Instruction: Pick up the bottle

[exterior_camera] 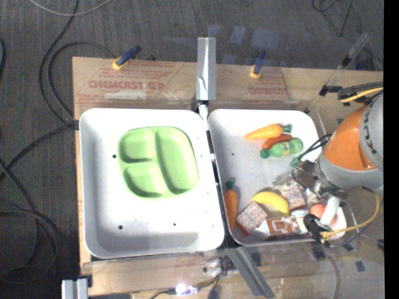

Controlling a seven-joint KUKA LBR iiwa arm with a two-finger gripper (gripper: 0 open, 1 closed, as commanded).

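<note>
The arm [358, 145] sits over the right bin's [249, 123] lower right edge, its jaws' state impossible to tell, while the green bottle [283, 148] lies unlifted just below a carrot [267, 131], so picking remains undone.

Green bottle [283, 148] w/ clear body, R bin [249, 143] white. Orange carrot [264, 132] w/ green top above it. Lime-green tray [159, 161] in L white bin [93, 185]. Yellow lemon [269, 200] lower R.

Robot lab: clamped bench [156, 83] (loose cables [53, 55])
</note>
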